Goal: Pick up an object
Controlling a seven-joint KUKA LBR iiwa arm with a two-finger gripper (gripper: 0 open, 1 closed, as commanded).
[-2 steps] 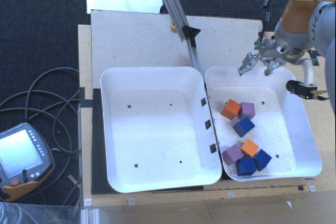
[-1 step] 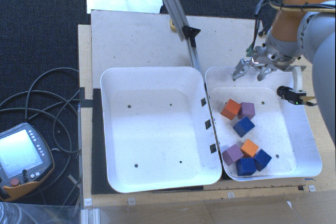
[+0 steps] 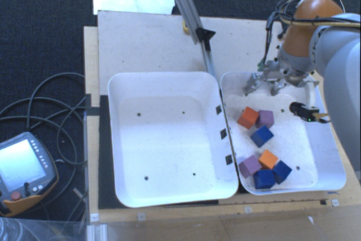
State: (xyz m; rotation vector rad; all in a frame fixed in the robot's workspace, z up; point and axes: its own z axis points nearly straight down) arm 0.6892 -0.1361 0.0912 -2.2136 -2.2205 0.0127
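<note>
Hovering over the right bin [image 3: 327, 175], the pincer [image 3: 264, 85] hangs spread wide, holding nothing; small orange cube [image 3: 247, 117] and purple cube [image 3: 265, 118] touch below it.

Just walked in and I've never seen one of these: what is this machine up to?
A grey robot arm reaches in over the right bin, its gripper hanging above the bin's far end. Below it lie small orange, purple and blue cubes, among them an orange cube. None has been lifted yet. The left bin sits alongside.
</note>
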